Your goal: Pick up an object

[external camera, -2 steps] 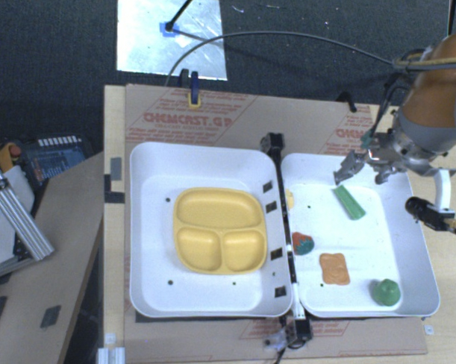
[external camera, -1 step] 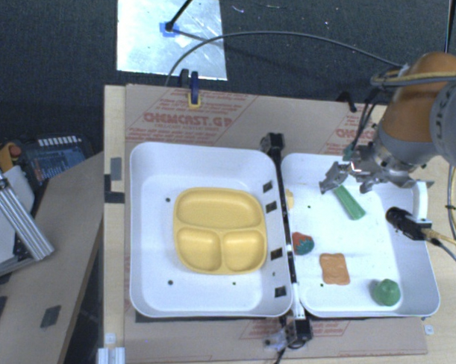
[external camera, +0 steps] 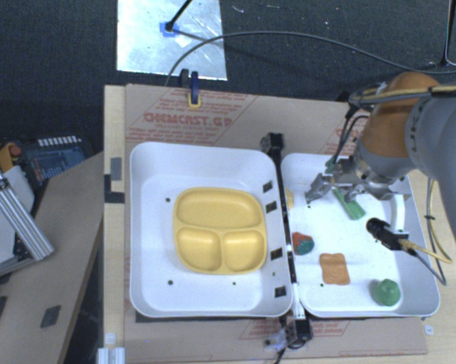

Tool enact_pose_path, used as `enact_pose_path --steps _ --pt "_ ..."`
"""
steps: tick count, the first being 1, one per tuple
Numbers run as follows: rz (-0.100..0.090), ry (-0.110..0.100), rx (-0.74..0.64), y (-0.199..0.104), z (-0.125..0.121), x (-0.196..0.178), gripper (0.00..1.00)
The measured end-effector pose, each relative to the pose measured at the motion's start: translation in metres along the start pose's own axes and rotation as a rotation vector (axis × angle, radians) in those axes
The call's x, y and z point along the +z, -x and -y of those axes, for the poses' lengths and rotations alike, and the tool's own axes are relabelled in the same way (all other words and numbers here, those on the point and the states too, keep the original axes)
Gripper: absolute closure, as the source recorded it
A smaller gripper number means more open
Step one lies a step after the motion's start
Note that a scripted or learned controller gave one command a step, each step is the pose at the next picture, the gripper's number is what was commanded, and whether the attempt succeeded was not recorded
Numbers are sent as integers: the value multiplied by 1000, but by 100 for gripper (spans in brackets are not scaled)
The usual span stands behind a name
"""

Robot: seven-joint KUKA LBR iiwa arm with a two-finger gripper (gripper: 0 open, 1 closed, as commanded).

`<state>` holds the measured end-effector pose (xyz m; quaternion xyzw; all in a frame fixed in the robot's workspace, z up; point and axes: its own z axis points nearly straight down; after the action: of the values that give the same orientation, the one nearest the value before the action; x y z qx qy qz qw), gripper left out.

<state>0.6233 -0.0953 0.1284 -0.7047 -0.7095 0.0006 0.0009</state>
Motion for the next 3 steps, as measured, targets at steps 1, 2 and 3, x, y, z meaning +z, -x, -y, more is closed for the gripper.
enact_pose_path --steps 1,2,3 --pt "0 2 4 0 -1 45 0" --pt "1 6 4 0 -2 33 100" --pt "1 8 3 2 -9 -13 100"
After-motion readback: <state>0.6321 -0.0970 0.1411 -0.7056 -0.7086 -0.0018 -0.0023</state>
